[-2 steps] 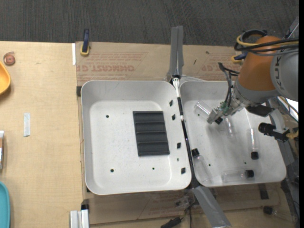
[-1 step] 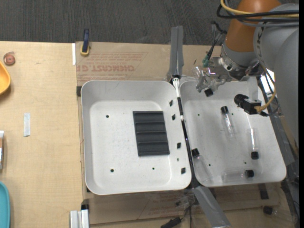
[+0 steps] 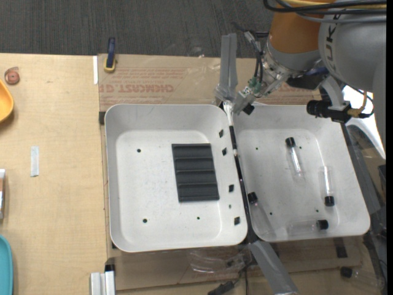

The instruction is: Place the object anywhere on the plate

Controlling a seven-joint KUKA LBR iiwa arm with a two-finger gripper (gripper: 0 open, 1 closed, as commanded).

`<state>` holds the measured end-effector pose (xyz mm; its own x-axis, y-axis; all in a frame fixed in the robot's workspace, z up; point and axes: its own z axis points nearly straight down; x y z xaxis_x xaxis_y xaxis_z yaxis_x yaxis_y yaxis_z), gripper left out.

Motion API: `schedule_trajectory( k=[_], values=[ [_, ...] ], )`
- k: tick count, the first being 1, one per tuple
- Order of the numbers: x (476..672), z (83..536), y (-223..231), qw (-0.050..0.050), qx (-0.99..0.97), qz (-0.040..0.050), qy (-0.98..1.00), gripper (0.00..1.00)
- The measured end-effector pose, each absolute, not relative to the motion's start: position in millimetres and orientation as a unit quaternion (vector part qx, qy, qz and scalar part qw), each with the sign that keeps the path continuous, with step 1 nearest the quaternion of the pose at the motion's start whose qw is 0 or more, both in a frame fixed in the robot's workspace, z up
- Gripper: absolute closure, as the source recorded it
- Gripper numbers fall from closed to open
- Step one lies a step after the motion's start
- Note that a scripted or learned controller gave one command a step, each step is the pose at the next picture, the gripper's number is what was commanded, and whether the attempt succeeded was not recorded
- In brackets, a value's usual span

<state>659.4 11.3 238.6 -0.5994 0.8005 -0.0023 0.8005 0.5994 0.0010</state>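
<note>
The gripper (image 3: pixel 236 103) is hovering at the bins' far edge, its grasp impossible to tell; the black ridged plate (image 3: pixel 195 172) is lying below-left, long axis running near-to-far.

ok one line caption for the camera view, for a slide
Arm's gripper above the bins' far seam; black ribbed plate in left bin, clear tubes in right bin.
</note>
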Motion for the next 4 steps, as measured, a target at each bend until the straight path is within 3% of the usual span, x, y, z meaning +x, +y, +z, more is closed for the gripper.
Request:
schedule_trajectory(
  k=[1,2,3,4],
  values=[
    [655.4,190,79,-0.001,0.5,-0.0013,0.866,1.0],
    [648.3,284,148,0.001,0.297,0.0,0.955,1.0],
    [622.1,264,209,0.0,0.282,-0.0009,0.959,1.0],
    [652.4,164,219,0.0,0.333,-0.0008,0.943,1.0]
  ],
)
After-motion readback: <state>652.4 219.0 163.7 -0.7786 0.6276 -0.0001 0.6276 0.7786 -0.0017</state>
